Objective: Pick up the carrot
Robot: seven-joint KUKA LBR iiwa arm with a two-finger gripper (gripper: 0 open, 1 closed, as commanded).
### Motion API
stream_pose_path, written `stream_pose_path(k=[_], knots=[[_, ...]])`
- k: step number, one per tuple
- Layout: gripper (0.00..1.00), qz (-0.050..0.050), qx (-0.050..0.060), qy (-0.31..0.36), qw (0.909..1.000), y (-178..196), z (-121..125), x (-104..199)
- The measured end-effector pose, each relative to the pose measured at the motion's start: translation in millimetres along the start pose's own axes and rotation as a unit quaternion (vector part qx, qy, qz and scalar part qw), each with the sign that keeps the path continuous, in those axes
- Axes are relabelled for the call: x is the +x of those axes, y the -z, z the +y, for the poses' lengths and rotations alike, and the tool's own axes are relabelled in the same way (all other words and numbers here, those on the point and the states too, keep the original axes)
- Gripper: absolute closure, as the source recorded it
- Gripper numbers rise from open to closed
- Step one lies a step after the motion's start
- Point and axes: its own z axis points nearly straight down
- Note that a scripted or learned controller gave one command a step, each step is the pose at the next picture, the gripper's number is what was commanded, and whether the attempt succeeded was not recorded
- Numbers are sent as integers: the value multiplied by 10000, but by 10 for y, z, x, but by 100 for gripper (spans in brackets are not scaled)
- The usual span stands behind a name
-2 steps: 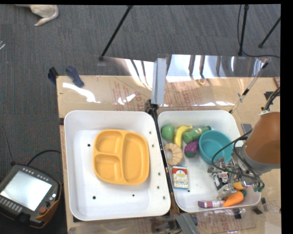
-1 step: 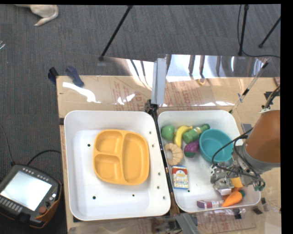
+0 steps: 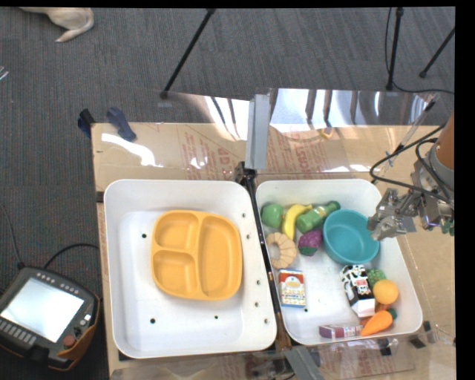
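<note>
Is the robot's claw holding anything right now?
No, nothing. The gripper hangs over the right bin's edge by the teal bowl. The carrot lies untouched.

- A dark grey carpet [image 3: 223, 52] with a fine ribbed weave covers the floor around the table.
- Thin black stand legs [image 3: 189, 52] slant across the carpet at the top middle, and more [image 3: 393, 44] stand at the top right.
- A pale crumpled cloth [image 3: 70, 22] lies on the carpet at the top left corner.
- The table [image 3: 171, 152] has a tan cardboard-like top with faint red print under a glossy sheet that catches bright glare along its far edge.
- A handheld control pendant [image 3: 44, 315] with a lit pale screen rests on the floor at the lower left, its black cable [image 3: 52, 260] curling away.
- A small blue clamp [image 3: 119, 122] sits at the table's far left corner.
</note>
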Motion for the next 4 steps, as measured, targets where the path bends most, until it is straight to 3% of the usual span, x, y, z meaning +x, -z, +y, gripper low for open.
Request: stream_pose_path(k=[1, 2, 3, 4], knots=[[100, 51, 0, -277, 9996, 68, -358, 675], [100, 55, -12, -286, 9996, 155, -352, 665], [100, 60, -24, 1710, 9853, 76, 231, 759], [100, 58, -33, 2914, 9566, 19, 298, 707]])
